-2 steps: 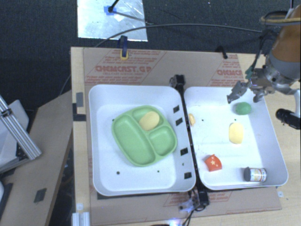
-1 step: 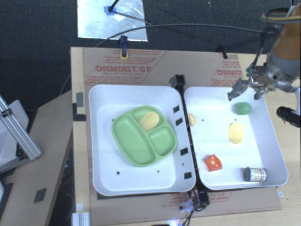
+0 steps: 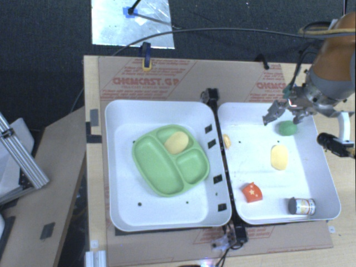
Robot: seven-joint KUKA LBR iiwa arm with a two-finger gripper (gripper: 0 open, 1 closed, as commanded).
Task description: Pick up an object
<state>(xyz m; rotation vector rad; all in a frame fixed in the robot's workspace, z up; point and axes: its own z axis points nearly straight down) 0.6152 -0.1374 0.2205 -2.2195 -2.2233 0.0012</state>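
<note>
A brown cardboard sheet printed in red with "CHEMCAST GP" covers the bench under two shallow white plastic bins. The left bin holds a pale green three-compartment plastic tray, with a yellow rounded lump in the compartment nearest the bin's far edge. The grey arm with its orange band reaches over the far right corner of the right bin. Its two-finger gripper hangs with dark fingers spread apart, nothing between them, just above a small green rounded object near that bin's far edge. Toward the middle lies a yellow oval piece. Near the front edge sit a red strawberry-like object and, by the front right corner, a small can on its side; its label is too small to read.
</note>
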